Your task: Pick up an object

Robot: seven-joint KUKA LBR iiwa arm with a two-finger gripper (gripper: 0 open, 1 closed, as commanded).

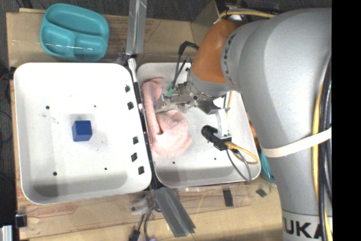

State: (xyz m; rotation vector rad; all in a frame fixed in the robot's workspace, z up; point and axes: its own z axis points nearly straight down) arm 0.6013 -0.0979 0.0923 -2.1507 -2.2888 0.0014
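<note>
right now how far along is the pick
Done: the arm has reached into the right bin, and its hand sits at the pink cloth. In hand: nothing visibly held; the cloth lies on the bin floor. Left: grasp and lift. The blue cube sits untouched in the left bin.

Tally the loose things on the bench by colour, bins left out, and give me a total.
Blue: 1, the blue cube in the left bin.
Pink: 1, the pink cloth in the right bin.
Teal: 1, the teal tray behind the left bin.
Total: 3

End effector (176, 100) fingertips and part of pink cloth (169, 127) under wrist.
</note>
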